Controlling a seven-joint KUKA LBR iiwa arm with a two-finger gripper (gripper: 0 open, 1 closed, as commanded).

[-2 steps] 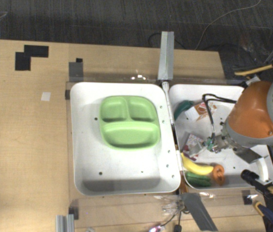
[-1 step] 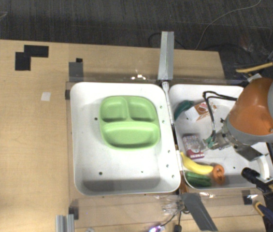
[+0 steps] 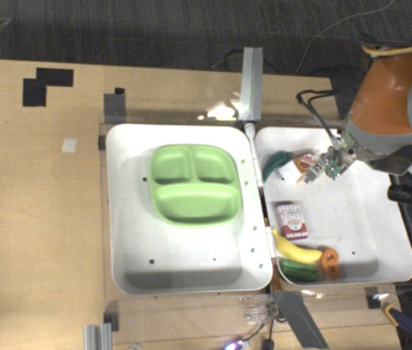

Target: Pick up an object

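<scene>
The arm (image 3: 391,100) reaches in from the right, grey with an orange band. Its gripper (image 3: 325,165) hangs over the back part of the right bin (image 3: 370,217). Just left of the gripper lies a small white and red item (image 3: 299,166), and beside that a dark green object (image 3: 274,162) near the bin's back left corner. A red and white box (image 3: 292,220) lies further forward. At the bin's front left are a yellow banana (image 3: 297,251), a green vegetable (image 3: 299,272) and an orange item (image 3: 329,262). Whether the gripper touches the white and red item is unclear.
The left bin (image 3: 129,254) bears a light green divided plate (image 3: 194,183). A metal post (image 3: 251,86) stands behind the gap between the bins. Cables (image 3: 315,108) trail by the arm at the back right. Wooden bench (image 3: 38,217) surrounds the bins.
</scene>
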